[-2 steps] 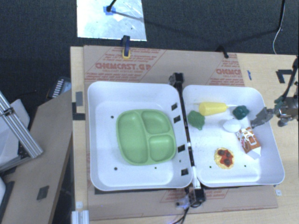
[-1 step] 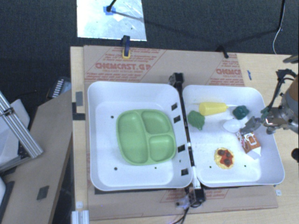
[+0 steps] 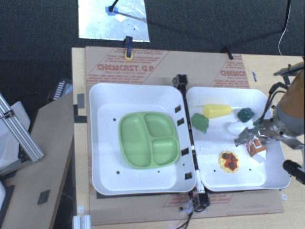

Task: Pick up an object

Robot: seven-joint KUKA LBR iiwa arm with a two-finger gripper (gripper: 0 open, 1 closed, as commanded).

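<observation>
**Claw parked low in the right bin**

The claw is seen down in the right bin; whether it's open or closed can't be told. An orange-and-white packet is found right beside it, on its near side. A white piece is just left of it, a dark green lump beyond. Further left, a yellow corn-like toy and green broccoli-like toy are spotted. A small pizza toy sits nearer the front. A green divided plate is well off in the left bin.

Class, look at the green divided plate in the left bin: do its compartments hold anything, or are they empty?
Empty. All three compartments of the green divided plate show bare green plastic; the toy foods lie in the right bin.
</observation>
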